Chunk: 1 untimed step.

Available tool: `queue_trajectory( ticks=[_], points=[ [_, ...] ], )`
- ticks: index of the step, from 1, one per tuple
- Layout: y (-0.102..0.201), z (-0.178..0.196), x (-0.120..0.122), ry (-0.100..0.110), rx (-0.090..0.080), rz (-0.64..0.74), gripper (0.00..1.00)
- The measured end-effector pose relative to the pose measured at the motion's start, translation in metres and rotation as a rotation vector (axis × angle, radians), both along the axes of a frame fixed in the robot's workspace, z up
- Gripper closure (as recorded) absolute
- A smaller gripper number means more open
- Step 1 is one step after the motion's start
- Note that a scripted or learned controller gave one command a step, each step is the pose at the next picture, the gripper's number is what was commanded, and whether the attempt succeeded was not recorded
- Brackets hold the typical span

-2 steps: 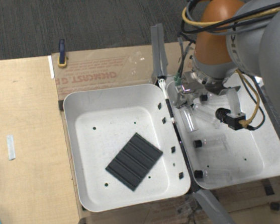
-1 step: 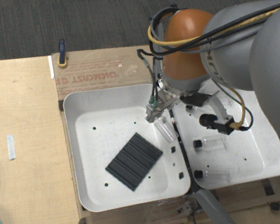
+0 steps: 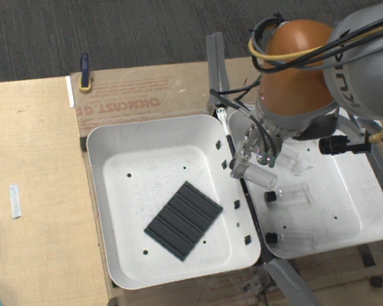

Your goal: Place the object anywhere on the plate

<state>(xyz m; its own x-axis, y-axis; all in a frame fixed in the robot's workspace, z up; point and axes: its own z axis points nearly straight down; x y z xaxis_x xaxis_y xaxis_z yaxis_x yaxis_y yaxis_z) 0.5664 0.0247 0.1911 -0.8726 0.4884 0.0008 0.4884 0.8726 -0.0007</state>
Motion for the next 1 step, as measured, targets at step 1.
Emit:
queue_trajectory(
  ticks=[1],
  points=[
    [0.0067, 0.0258, 0.0691, -0.005, 0.001, 0.494, 1.00]
  ],
)
